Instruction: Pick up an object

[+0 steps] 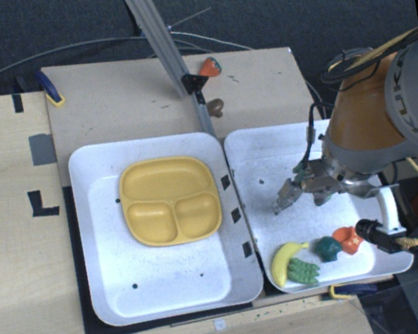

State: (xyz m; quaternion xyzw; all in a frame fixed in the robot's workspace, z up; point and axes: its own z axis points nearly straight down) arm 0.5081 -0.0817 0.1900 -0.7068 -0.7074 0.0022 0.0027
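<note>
Jaws spread, nothing between them, gripper hovering over middle of right bin. Toy pile at right bin's near edge, well apart from gripper: yellow banana at pile's left, green leafy toy touching banana, dark teal toy beside it, orange-red toy at pile's right. Left bin touching right bin, holds yellow divided plate. Both bins on wooden tabletop.

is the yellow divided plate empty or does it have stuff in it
Empty: all three compartments of the yellow plate show bare yellow surface.
</note>
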